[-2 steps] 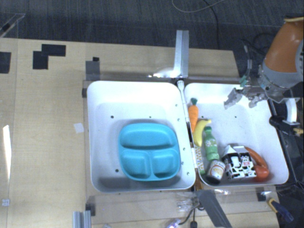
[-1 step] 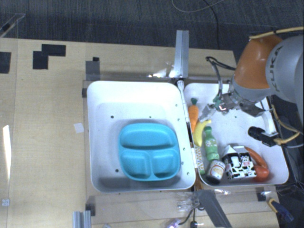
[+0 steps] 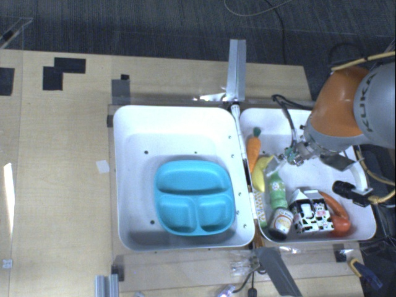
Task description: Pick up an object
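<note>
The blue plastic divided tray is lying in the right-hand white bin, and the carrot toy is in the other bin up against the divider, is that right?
Not quite. The camera view shows the blue plastic divided tray lying in the left-hand white bin, not the right-hand one. The orange carrot toy is in the other bin, the right-hand white bin, up against the divider, as you said.

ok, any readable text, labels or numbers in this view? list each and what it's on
"KU": partial white lettering on the grey arm, cut off at the frame edge.
Black-and-white pattern on the box in the right bin: no readable characters.
Label on the small jar: too blurred to read.
Label on the green bottle: too small to read.
</note>
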{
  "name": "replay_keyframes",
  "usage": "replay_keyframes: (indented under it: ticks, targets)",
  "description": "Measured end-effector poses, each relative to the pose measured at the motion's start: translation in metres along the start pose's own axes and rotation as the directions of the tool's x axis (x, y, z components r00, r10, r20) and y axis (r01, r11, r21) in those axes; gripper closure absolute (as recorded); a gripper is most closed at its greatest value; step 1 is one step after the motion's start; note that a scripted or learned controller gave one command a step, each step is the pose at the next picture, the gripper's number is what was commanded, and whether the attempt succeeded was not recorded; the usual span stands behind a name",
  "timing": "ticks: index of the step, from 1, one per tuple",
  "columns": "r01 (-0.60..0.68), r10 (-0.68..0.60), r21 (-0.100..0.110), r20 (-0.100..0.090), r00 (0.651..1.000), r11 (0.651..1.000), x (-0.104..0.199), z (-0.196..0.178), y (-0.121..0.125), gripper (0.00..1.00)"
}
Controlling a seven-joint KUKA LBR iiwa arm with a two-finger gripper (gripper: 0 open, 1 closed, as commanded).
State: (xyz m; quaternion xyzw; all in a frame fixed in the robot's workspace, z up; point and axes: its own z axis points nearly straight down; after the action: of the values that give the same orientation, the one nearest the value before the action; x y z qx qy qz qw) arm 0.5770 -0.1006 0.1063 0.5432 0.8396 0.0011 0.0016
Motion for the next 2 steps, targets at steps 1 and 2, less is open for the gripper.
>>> replay_keyframes:
  ticks: [1, 2]
  targets:
    - [0.16, -0.16, 0.002, -0.002, 0.987, 0.987, -0.036, 0.012, 0.008, 0.0]
    - [0.087, -0.087, 0.009, -0.001, 0.996, 0.996, -0.037, 0.019, 0.08, 0.0]
